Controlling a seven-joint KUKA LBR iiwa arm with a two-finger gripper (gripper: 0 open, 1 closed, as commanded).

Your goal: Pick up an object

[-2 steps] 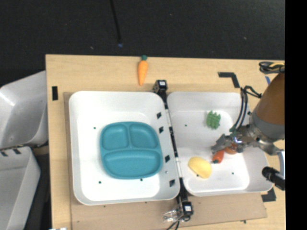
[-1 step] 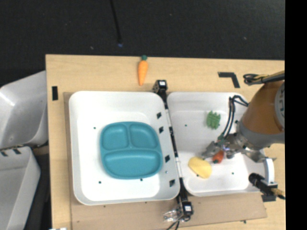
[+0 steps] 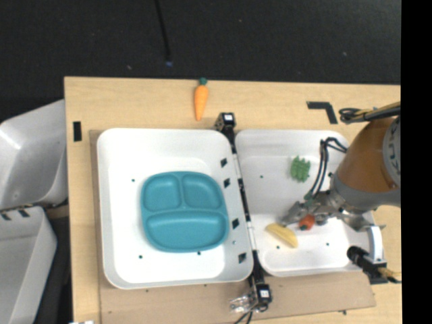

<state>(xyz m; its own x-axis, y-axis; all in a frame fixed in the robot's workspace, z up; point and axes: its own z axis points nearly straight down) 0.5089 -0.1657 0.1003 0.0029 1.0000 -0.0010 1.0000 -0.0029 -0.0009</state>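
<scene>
My gripper (image 3: 305, 216) is low in the right bin (image 3: 270, 147), near its front middle, with the grey and orange arm (image 3: 368, 164) coming in from the right. A small red-orange object (image 3: 308, 223) lies right at the gripper's tip, partly covered by it. A yellow banana-like piece (image 3: 281, 235) rests on the bin floor just left of and below the gripper. A green leafy piece (image 3: 300, 168) lies farther back in the same bin, apart from the gripper.
The left bin (image 3: 115, 181) holds a blue divided plate (image 3: 183, 210). An orange carrot (image 3: 200, 100) lies on the wooden bench behind the bins. Black clips (image 3: 236, 181) run along the wall between the bins. Cables (image 3: 327, 155) hang beside the arm.
</scene>
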